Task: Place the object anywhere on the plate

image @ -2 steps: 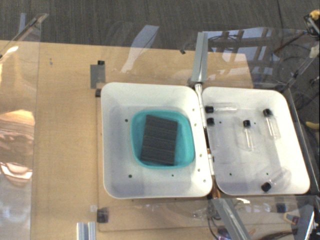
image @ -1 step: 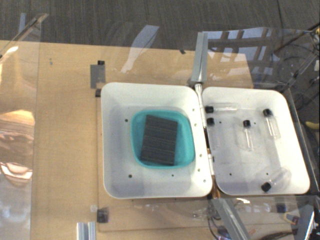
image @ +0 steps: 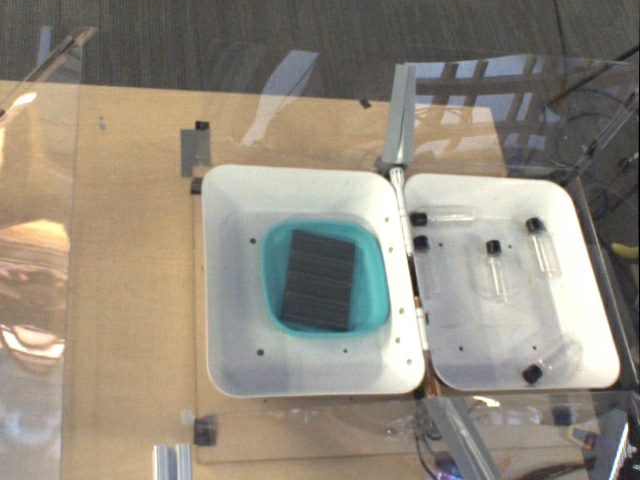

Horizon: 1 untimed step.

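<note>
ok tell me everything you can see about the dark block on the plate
The block is a dark grey, flat rectangular slab with ridges running across its top; it looks like rubber or foam. It lies flat, turned slightly off square, in the middle of the teal plate, its longer side running up and down the view. The plate rests on the floor of the left bin. Nothing else touches it.

A block (image: 319, 279) lies on the plate (image: 374, 298) in the left bin (image: 232, 358); vials (image: 494, 266) in the right.

The bench (image: 110, 298) looks like pale matt wood; both white bins (image: 225, 358) seem smooth plastic; the teal plate (image: 372, 298) is glossy; the dark ribbed pad (image: 318, 280) is matt; the clear vials (image: 495, 268) look glassy.
</note>
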### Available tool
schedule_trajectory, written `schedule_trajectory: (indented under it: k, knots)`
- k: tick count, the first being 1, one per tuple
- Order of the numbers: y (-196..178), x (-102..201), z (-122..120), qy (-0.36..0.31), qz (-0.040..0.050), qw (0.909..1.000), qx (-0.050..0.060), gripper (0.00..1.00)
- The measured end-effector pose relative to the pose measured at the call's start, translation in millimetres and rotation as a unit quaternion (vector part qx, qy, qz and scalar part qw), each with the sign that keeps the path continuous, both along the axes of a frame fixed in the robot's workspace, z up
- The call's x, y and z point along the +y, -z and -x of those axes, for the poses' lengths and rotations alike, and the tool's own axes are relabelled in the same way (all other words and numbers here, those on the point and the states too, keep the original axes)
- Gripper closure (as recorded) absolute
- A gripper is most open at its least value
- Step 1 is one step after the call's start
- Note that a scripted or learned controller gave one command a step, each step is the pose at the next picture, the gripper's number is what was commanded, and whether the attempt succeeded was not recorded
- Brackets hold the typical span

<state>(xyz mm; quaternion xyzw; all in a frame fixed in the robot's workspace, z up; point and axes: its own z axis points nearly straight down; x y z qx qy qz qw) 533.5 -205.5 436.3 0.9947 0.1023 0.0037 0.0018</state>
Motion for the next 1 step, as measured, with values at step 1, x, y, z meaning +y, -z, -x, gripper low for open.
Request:
schedule_trajectory:
  k: [1]
  knots:
    - [0.0, -0.4, 45.3, 0.000, 0.0001, 1.0000, 0.000, 0.00]
